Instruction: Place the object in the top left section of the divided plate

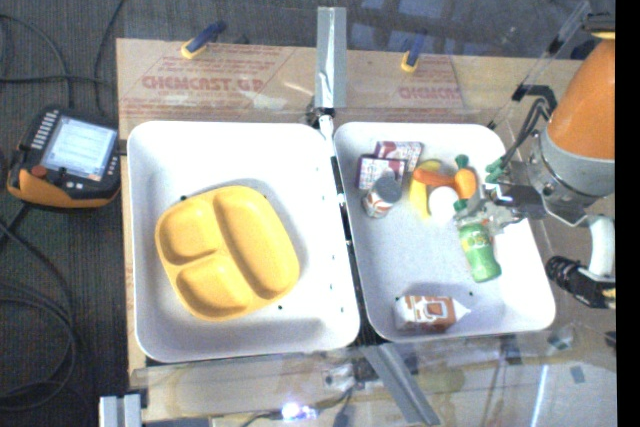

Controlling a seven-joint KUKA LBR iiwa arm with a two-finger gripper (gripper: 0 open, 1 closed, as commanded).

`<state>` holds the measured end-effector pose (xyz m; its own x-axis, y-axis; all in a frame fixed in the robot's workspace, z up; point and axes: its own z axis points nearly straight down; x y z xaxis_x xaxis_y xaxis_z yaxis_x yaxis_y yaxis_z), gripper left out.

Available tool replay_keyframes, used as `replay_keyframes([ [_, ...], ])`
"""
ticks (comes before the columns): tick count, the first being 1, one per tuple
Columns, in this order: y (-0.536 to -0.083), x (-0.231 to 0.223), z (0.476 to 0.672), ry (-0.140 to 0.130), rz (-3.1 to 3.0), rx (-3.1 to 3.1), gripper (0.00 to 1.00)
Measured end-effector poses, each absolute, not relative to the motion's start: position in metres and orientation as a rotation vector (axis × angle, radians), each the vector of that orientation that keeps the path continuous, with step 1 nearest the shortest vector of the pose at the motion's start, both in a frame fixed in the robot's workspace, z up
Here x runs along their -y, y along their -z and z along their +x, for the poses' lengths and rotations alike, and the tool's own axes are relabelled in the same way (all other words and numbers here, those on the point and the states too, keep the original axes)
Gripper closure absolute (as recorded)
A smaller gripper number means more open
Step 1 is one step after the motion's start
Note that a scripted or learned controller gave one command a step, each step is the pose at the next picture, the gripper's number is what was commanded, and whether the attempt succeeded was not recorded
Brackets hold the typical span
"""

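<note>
Overhead slanted view of a bench bearing two shallow white bins. The left white bin (140, 245) holds the yellow three-section divided plastic plate (228, 250), lying flat and slightly rotated, its compartments facing up; it sits alone there, presumably so that the target compartment can be reached without obstruction. The upper left section of the plate (188, 230), as seen here, contains nothing, so the placement is judged not yet done.

The right white bin (520, 310) serves as the supply of candidate objects. A green plastic bottle with a pale label (481, 250) lies on its side near the bin's right half. Above it cluster an orange carrot-shaped toy (447, 179), a white egg-shaped piece (441, 202) and a small yellow piece (421, 187), touching or nearly touching one another. To their left stand a small dark-red and white printed carton (390, 163) and a small round can (378, 202). A brown and white packet (432, 311) lies apart near the bin's lower edge.

The grey arm with the orange band (592, 120) reaches in from the right, and its two-finger gripper (480, 210) is low over the right bin, at the upper end of the green bottle and just beside the carrot toy. Which object is the target cannot be settled, though the bottle is the likeliest. Whether the pincer is spread or clenched, and whether it touches the bottle, cannot be told at this resolution; nothing is visibly lifted.
</note>
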<state>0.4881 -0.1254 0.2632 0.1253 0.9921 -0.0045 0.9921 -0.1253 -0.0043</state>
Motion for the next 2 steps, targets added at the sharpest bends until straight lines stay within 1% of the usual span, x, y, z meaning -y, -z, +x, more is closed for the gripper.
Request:
replay_keyframes([
  [1,-0.215,0.075,0.485,-0.005,-2.127,2.307,1.0],
  [2,-0.219,0.002,0.485,-0.006,-2.143,2.293,1.0],
])
